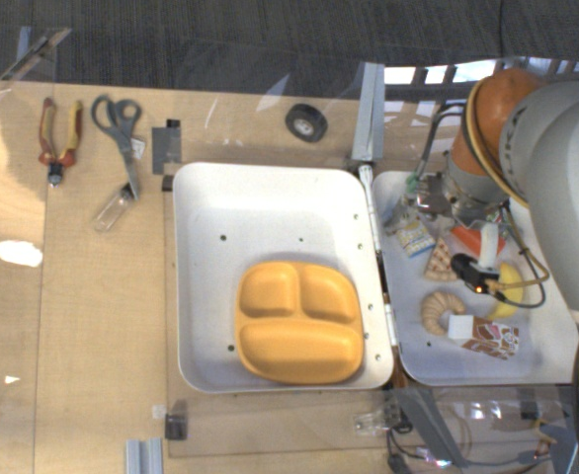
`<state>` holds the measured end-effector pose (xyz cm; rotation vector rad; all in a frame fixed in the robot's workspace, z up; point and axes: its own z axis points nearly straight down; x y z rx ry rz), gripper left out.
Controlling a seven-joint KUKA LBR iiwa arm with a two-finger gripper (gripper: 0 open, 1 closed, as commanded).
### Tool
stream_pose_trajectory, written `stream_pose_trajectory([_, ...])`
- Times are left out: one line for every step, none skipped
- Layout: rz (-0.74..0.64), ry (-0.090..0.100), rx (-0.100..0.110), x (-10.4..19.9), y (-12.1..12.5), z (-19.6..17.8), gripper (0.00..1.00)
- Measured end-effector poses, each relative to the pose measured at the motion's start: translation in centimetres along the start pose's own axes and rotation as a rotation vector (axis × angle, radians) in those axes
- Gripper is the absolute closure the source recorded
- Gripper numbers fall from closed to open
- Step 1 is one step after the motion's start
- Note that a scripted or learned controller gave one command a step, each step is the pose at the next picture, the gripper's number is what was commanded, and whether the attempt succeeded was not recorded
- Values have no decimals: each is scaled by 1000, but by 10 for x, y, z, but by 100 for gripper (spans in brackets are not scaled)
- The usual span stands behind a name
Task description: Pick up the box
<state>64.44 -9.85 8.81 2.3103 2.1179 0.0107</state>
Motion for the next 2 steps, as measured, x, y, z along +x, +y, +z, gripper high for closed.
stream_pose_trajectory([-6, -2, -6, 0, 2, -12, 100])
stream_pose_trajectory([-175, 1, 3, 23, -43, -99, 100])
